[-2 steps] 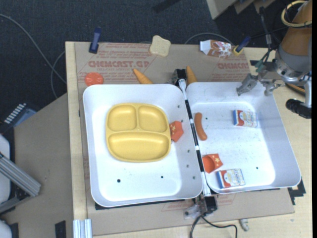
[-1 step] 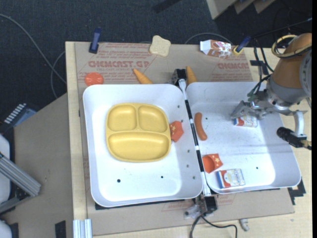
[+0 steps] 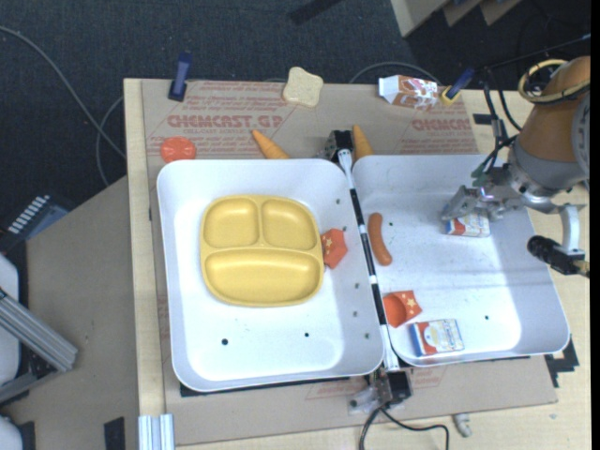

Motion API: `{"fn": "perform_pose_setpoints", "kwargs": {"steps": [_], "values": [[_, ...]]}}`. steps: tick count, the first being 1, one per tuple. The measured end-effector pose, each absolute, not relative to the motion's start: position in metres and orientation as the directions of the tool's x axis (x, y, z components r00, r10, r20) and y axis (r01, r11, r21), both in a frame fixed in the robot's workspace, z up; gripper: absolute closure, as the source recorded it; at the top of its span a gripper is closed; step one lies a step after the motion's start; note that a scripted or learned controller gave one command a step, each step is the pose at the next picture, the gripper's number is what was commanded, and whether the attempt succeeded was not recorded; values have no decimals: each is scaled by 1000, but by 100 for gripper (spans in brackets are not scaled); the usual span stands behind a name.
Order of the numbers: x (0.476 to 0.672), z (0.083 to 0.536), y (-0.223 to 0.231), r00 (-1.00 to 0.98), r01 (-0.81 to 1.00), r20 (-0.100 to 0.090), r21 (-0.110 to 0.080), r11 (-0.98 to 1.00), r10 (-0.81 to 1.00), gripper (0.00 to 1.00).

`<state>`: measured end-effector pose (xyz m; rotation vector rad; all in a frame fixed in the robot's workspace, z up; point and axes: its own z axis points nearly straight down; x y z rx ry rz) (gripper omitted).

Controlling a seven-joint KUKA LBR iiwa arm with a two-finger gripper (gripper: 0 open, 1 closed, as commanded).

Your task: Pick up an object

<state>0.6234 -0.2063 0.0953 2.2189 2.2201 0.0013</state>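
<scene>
My gripper (image 3: 473,204) hangs low over the upper right part of the right bin (image 3: 506,279), directly above a small white carton with red and blue print (image 3: 467,226). The fingers straddle the carton's top, and I cannot make out whether they grip it. A hot dog sausage (image 3: 378,237) lies at the right bin's left side. At that bin's front lie a red fries packet (image 3: 401,307) and a white and blue milk box (image 3: 437,337). The left bin (image 3: 187,279) holds a yellow divided plate (image 3: 262,250) and a small red piece (image 3: 333,246).
Behind the bins on the brown board lie a bread slice (image 3: 303,85), a carrot (image 3: 269,145), a red disc (image 3: 177,148), a blue clip (image 3: 179,76) and a small carton (image 3: 409,91). The arm's orange band (image 3: 558,111) enters from the right.
</scene>
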Motion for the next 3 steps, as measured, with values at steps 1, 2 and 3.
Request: {"fn": "perform_pose_setpoints", "kwargs": {"steps": [1,2,3], "values": [[617,105,-168,-1,1000,1,-1,1,1000,100],[639,85,-124,-2,1000,0,2,2,1000,100],[609,186,-66,-2,1000,0,4,2,1000,100]]}}
